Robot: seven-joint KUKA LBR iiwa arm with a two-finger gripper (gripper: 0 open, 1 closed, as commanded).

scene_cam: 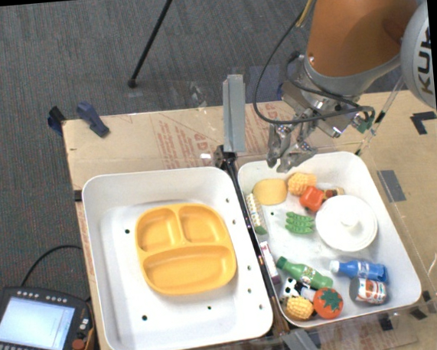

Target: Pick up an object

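Counter (161,141) is lying under brown cardboard, grey carpet around it, a pendant (37,328) sitting on the floor. 2 shallow white bins: left bin (104,220) is holding a glossy orange 3-compartment tray (185,247); right bin (389,231) is carrying small plastic toys: a round white lidded bowl (347,222), a green bottle (303,271), a tomato (328,303), corn (301,181). My claw (292,158) is hovering over that bin's far edge, fingers parted, gripping nothing.

The grey handheld control pendant (35,332) at near left is cut off by the picture's bottom and left edges.
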